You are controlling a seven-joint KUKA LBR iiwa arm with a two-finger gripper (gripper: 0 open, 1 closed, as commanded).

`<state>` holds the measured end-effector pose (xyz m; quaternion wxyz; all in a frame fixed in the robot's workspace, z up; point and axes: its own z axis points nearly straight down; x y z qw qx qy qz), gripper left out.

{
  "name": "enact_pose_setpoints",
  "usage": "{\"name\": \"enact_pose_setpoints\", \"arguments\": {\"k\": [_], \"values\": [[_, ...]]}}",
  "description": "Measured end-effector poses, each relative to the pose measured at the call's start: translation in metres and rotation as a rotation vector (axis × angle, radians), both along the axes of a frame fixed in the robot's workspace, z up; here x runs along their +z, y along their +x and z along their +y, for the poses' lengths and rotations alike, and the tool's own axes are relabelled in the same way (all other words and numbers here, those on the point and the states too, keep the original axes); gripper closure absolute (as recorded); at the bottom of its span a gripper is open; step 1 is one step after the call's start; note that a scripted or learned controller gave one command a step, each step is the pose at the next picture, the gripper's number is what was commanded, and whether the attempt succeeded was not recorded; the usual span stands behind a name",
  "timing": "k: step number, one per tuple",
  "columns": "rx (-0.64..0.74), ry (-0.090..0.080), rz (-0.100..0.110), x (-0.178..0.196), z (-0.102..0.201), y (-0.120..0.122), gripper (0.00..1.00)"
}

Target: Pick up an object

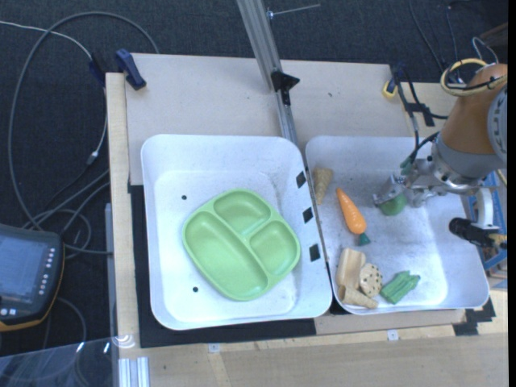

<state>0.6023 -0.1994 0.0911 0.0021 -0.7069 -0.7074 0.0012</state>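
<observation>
My gripper (392, 197) hangs low over the upper middle of the right bin (419, 156). A small round green object (393, 207) sits right at its tip, partly covered by it. I cannot tell whether the green object is held or just lies under the gripper. An orange carrot (351, 210) lies to the left of the gripper. A tan cone-shaped piece (322, 183) rests near the bin's left wall.
Near the right bin's front edge lie a beige block (351, 269), a spotted tan piece (371, 278) and a green leafy piece (401, 286). The left bin (169, 164) holds a green divided plate (242, 243). A metal pole (260, 31) rises behind the bins.
</observation>
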Motion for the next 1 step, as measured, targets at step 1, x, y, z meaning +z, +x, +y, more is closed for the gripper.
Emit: {"name": "enact_pose_setpoints", "arguments": {"k": [1], "values": [[0.001, -0.001, -0.006, 0.0135, -0.0001, 0.0018, 1.00]]}}
